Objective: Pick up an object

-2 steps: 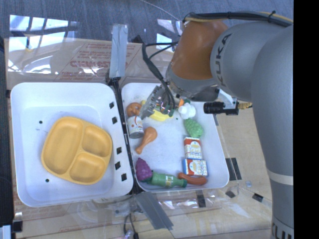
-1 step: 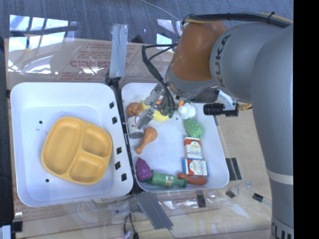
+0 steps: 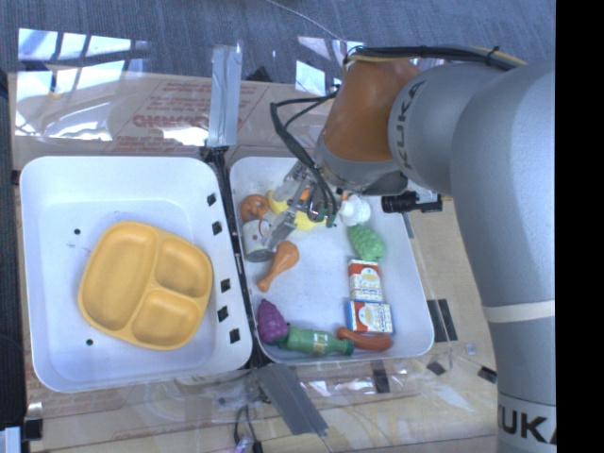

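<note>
Right bin (image 3: 415,291) | pincer (image 3: 288,223) just above drumstick (image 3: 278,265)

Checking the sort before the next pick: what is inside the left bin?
The left bin holds one yellow divided tray, lying flat, its three compartments bare. White floor shows around it. Whatever lies under the tray is covered.

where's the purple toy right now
The purple toy lies in the right bin, at its lower left corner by the divider, just left of the green bottle and below the drumstick.
</note>
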Controlling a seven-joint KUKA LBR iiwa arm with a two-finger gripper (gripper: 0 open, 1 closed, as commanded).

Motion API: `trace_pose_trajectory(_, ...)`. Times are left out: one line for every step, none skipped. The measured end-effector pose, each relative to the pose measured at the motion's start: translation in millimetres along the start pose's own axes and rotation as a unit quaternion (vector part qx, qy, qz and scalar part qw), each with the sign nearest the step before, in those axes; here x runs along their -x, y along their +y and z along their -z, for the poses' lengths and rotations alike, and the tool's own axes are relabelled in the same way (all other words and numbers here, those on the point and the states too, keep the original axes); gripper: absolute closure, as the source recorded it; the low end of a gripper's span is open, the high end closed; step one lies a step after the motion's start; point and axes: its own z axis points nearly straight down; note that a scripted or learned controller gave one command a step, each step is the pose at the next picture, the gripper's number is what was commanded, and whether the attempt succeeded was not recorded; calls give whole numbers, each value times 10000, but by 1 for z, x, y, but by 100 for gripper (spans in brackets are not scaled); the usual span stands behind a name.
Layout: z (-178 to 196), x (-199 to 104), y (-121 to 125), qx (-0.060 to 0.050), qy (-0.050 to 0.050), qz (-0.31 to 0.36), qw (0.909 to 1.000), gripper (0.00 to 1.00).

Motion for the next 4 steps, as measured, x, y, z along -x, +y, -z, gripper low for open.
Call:
trace_pose_trajectory(-15, -5, -2, 53, -82, -1078, 9941, 0)
trace_pose_trajectory(-16, 32, 6, 26, -121, 372, 9992, 0)
trace_pose_trajectory(-15, 17, 9, 62, -153, -574, 9982, 0)
trace_pose_trajectory(-14, 26, 6, 34, -60, -1029, 9947, 0)
